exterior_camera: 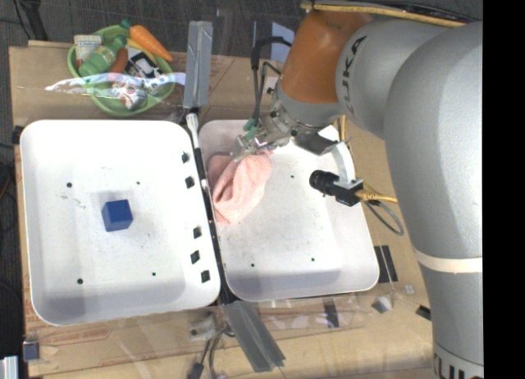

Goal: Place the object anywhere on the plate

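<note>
Grey arm (410, 115) over right bin (328, 275), fingers (254, 141) clenched on pink cloth (239, 184); blue cube (117, 214) in left bin (49, 287)

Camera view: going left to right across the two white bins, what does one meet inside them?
Blue cube in the left bin → pink cloth in the right bin. The gripper overlaps the cloth's span, so it is left unplaced.
</note>
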Available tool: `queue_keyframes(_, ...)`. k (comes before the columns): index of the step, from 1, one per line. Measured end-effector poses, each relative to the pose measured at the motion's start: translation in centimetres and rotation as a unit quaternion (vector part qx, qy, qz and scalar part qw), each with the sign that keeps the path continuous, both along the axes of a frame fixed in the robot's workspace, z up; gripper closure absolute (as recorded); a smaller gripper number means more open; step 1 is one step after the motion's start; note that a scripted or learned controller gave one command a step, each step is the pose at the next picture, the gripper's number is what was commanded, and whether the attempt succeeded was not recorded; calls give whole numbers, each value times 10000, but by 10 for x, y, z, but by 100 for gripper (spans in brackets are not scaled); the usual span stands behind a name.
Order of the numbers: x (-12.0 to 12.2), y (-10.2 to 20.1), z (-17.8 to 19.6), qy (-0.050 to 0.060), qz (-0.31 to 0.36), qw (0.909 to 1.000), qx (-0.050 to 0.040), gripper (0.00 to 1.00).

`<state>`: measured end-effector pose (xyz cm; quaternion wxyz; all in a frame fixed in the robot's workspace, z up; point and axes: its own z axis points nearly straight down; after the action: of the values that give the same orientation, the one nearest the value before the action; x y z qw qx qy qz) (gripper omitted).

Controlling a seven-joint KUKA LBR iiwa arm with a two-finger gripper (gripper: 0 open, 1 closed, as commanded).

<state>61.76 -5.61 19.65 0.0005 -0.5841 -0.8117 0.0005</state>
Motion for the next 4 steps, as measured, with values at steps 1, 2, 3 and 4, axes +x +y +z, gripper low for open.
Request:
queue_keyframes(1,1,0,35,0,31,10000,0,100)
queue_keyframes(2,-9,53,25,16,2052,9787,3,100)
queue_keyframes(3,-21,96,36,11,3984,9172,4,100)
queue_keyframes(4,-34,146,27,3,5747,8184,2,100)
